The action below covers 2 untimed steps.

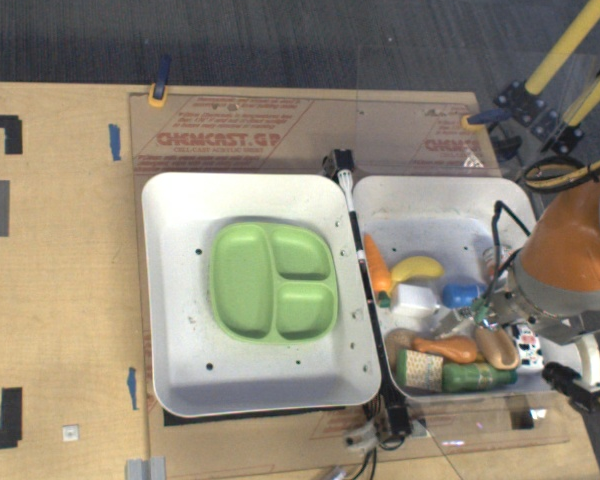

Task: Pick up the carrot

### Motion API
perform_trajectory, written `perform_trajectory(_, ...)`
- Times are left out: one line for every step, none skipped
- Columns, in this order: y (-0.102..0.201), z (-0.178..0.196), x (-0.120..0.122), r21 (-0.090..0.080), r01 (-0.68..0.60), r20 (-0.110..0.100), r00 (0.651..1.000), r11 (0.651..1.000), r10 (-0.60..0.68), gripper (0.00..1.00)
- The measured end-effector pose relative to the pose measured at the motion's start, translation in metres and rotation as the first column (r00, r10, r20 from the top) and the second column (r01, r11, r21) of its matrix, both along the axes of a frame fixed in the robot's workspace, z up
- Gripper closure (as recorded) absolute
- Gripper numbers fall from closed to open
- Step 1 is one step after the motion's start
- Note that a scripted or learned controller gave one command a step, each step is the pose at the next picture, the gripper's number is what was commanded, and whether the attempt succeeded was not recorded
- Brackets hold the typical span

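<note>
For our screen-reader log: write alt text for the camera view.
The grey-and-orange arm reaches from the right into the right bin, where a carrot lies along the left wall beside a banana, a blue piece and a green bottle. The left bin holds a green divided plate.

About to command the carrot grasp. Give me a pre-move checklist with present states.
1. Carrot in view, against the right bin's left wall: ok.
2. Carrot top uncovered: ok.
3. Room for fingers: not ok; the wall is on one side and the banana and a white block are close on the other.
4. Gripper over the carrot: not ok; it is at the bin's right, among other items.
5. Gripper holding nothing: cannot tell.
6. Green tray in the left bin, out of the path: ok.
</note>
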<state>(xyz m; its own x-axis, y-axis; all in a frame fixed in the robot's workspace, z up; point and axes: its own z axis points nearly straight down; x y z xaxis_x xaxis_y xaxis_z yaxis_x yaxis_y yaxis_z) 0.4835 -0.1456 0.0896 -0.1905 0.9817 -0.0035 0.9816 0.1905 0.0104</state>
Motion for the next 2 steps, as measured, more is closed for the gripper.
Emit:
perform_trajectory(0.083,0.098,0.063,0.005,0.031,-0.002,1.0,1.0,-0.031,0.0)
perform_trajectory(0.127,0.094,0.069,0.003,0.07,-0.008,0.998,0.998,-0.07,0.0)
